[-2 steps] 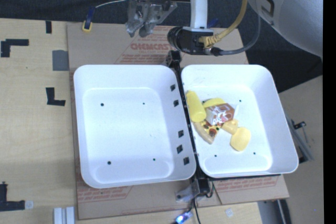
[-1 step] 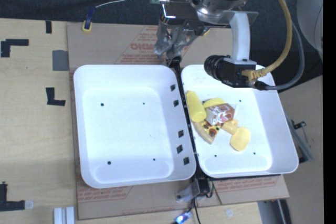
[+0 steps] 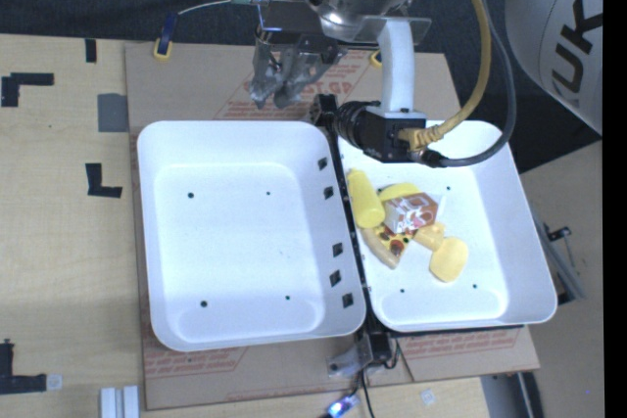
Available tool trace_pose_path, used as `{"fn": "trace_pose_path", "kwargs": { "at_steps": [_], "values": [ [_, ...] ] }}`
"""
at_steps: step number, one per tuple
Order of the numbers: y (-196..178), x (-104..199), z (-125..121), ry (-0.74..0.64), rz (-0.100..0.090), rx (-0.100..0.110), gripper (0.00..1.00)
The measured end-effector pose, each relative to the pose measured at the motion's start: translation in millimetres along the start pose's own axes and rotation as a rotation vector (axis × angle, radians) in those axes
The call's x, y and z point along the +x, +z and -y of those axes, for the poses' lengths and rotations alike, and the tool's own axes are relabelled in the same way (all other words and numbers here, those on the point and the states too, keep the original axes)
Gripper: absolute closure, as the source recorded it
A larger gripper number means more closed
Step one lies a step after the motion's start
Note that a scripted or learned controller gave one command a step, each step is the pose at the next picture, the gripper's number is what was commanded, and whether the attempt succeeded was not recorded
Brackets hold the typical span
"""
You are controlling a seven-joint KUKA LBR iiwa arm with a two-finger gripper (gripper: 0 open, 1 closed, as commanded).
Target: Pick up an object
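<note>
Yellow toy pieces make up most of the small heap in the right bin point(image 3: 490, 301). It holds an oblong piece point(image 3: 364, 201) lying just beside the bin's left wall, a rounded piece point(image 3: 450, 260) on the heap's near-right side, and between them a red-and-white packet point(image 3: 419, 209) and a pizza-like wedge point(image 3: 390, 247). All four touch or overlap.

That crowding looks like the main hazard. A grasp aimed at one item could catch a neighbour as well, or nudge the target aside so nothing is caught. The oblong piece sits so close to the wall shared with the left bin point(image 3: 235, 240) that a descent there could strike the rim instead. The rounded piece looks smooth and may squirt out under pressure. The flat packet offers little to grip from above.

The jaws hang at the far edge of the tabletop, over the brown cardboard sheet point(image 3: 196, 83), just past the far rims where the two bins meet. Whether they are wide or narrow cannot be told, as they are blurred grey. Nothing is seen between them. The heap lies well apart from them, toward the tabletop's near-right corner, so the whole approach is yet to be made.
</note>
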State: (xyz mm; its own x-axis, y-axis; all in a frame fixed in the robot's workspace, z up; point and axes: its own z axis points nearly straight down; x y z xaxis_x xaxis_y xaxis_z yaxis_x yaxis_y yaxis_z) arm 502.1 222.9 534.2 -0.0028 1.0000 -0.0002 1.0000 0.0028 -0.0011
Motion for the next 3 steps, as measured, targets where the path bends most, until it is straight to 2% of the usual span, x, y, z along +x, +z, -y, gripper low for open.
{"fn": "trace_pose_path", "kwargs": {
  "at_steps": [1,2,3],
  "values": [
    [0,10,-8,0.001,0.001,0.0,1.0],
    [0,10,6,0.002,0.001,0.001,1.0],
    [0,10,-27,0.002,0.001,-0.001,1.0]
  ]
}}
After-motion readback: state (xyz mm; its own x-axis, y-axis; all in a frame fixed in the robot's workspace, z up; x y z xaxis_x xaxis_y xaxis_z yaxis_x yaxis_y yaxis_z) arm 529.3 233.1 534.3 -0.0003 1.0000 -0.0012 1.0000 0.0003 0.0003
